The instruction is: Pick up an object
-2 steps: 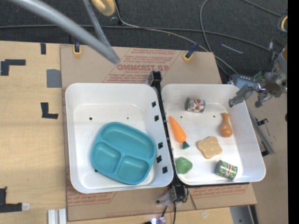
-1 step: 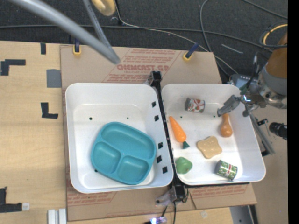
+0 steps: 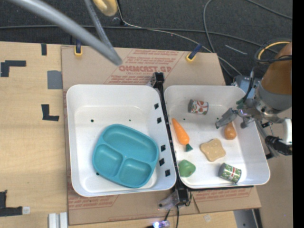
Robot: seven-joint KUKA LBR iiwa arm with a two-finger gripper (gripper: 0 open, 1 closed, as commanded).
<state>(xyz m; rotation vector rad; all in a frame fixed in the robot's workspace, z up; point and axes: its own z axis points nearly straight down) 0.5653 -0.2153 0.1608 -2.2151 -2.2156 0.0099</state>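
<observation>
Approach step: gripper (image 3: 233, 119) hovering w/ fingers spread, holding nothing, just above small orange object (image 3: 230, 131) in right bin (image 3: 260, 152). Next: lowering & closing, probably.

Two white bins are being shown: the left bin (image 3: 78, 103) and the right bin (image 3: 247, 177). In the left one, a teal divided plate (image 3: 125, 155) is being displayed. In the right bin, an orange carrot (image 3: 180, 132) with a dark green tip is being seen, beside a bright green toy vegetable (image 3: 186, 167). A tan slice of toast (image 3: 212, 149) is being shown at the middle, and a small orange-brown object (image 3: 230, 131) near the frame's right. A silver can (image 3: 198, 107) with a red and green label is being seen at the top, and a green-and-white can (image 3: 230, 173) at the lower right. Brown cardboard (image 3: 142, 63) printed with red lettering is being shown beneath the bins. The arm (image 3: 278, 80) is being seen in grey with an orange band.
</observation>
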